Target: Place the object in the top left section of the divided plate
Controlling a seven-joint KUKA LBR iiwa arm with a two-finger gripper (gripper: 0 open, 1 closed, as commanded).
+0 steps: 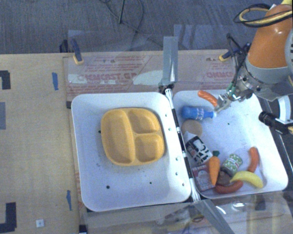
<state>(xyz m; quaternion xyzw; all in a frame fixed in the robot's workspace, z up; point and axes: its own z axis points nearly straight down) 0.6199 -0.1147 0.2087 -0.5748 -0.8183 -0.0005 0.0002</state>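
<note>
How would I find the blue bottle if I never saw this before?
Look at the right white bin, the one full of toys. Go to its upper left part, right beside the wall between the two bins. The blue bottle lies there on its side, above a tan, stone-like lump and below a small orange carrot-like toy; it is the bin's one blue thing.

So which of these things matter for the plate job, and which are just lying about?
For the job:
- yellow divided plate in the left bin
- end effector, over the right bin

Lying about, perhaps candidates:
- blue bottle
- carrot
- banana
- green can
</note>
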